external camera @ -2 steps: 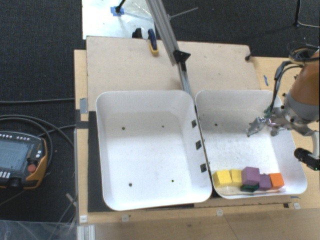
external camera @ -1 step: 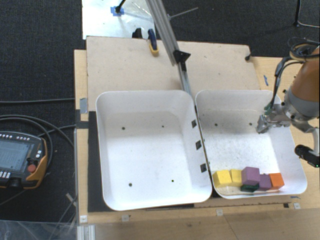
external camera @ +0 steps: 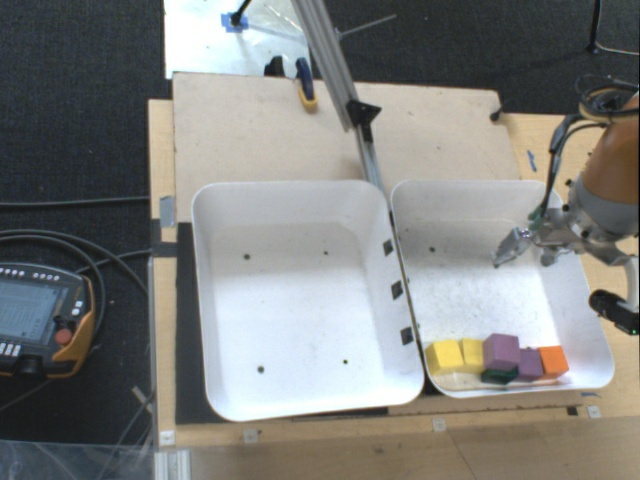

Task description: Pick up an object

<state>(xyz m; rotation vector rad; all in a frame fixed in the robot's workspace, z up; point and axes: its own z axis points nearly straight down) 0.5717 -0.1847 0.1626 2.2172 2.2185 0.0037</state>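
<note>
Hovering over the right bin (external camera: pixel 590 298), the gripper (external camera: pixel 512 248) carries nothing; finger state unclear. Blocks (external camera: pixel 497 356) lie in a left-right row along the bin's near wall.

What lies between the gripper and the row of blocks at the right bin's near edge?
In the camera view, just bare, speckled bin floor: the gripper hangs over the right bin, and the blocks sit along the near wall, with nothing in the stretch between.

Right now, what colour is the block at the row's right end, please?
Orange block, clearest in the camera view.
</note>
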